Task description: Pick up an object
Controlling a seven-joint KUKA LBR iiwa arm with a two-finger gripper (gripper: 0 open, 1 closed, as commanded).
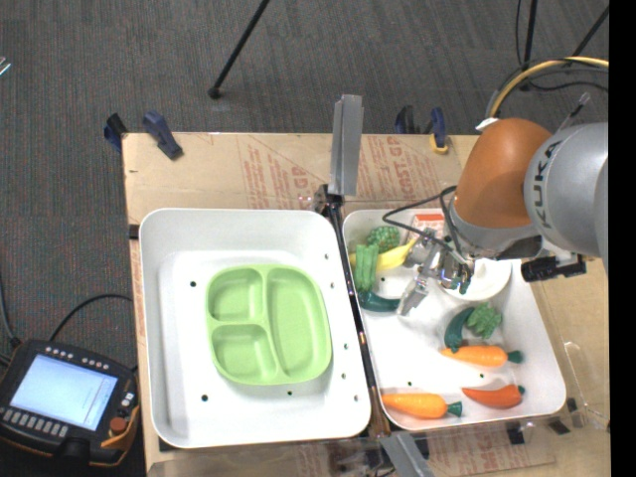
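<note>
Bench: we see a brown cardboard-topped bench (248, 172) with blue clamps on its far edge.
Arm: the big grey robot arm with the orange band (507, 182) comes in from the right and hides the far right corner of the right bin.
Left bin: the shallow white left bin (169, 246) holds one light green plastic plate with three sections (268, 324), with bare white floor all round it.
Right bin: the shallow white right bin (542, 351) holds the toy food. A white round dish (492, 278) at the back is partly hidden by the arm.
Open room: we see bare floor in the middle of the right bin.
Gripper: the silver two-finger gripper (422, 284) hangs over the back left of that bin. Its fingers are a little apart and we see nothing between them.
Toy food: an orange toy carrot (419, 403) lies at the front edge, another orange carrot (481, 356) and a red-orange pepper (494, 396) lie near the right. A green broccoli piece (484, 319) sits behind them. Green and yellow pieces by the gripper are jumbled and hard to tell apart.
</note>
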